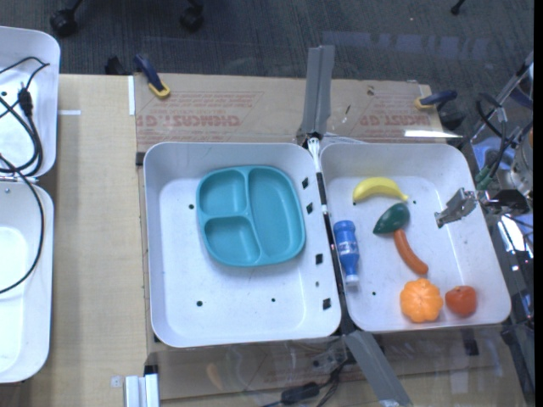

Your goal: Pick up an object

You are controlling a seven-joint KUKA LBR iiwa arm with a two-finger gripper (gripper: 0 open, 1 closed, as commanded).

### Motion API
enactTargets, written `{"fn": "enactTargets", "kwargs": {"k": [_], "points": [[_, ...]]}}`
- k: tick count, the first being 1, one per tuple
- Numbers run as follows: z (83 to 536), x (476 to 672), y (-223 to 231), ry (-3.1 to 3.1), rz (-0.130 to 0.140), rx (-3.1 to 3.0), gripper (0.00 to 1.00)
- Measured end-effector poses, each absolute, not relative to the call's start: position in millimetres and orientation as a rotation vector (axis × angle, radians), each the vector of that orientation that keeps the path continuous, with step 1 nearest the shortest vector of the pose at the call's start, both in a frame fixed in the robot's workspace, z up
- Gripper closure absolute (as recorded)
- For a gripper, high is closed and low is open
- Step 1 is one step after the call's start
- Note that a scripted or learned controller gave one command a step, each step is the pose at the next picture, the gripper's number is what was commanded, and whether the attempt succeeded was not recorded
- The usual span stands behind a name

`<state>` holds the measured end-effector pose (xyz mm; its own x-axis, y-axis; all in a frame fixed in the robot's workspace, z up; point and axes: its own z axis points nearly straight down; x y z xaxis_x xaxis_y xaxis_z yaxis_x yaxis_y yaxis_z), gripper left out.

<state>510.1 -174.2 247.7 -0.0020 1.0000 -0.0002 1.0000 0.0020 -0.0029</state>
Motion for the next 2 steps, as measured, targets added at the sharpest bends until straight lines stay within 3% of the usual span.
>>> {"fn": "enactTargets", "kwargs": {"k": [1,2], "points": [[146.5,525.4,-170.8,-2.217,0.004,-2.222,0.00],[90.7,530.4,-151.4,-2.219,0.003,-2.220,0.00]]}}
